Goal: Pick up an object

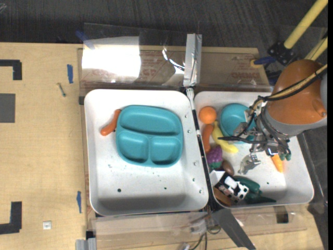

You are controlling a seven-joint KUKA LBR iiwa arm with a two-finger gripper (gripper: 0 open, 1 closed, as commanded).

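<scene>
While I am watching the feed from above, the arm (299,95) is reaching over the right bin (302,189), and its claw (253,159) is hanging low among the clutter there. From this slant I cannot tell whether the claw is open or closed, and I am seeing nothing clearly gripped in it, so I am judging the pick as not yet done.

Taking the right bin as my landmark, the candidates are all lying inside it. A teal bowl (233,117) is sitting at its far side, with an orange ball (207,114) just beside the bowl toward the bin's left wall. A yellow piece (225,144) and a purple piece (215,155) are lying nearer the middle of that wall. A small carrot (278,163) is lying just beside the claw, toward the bin's right side. A black-and-white toy (237,187) is resting against the near wall next to a dark green item (256,190).

Left of the right bin, the other bin (104,191) is holding a teal divided plate (150,134) with an orange piece (109,125) touching its edge.

What is left, as I am reading it: closing on one object, most likely the carrot, and lifting it clear.
</scene>
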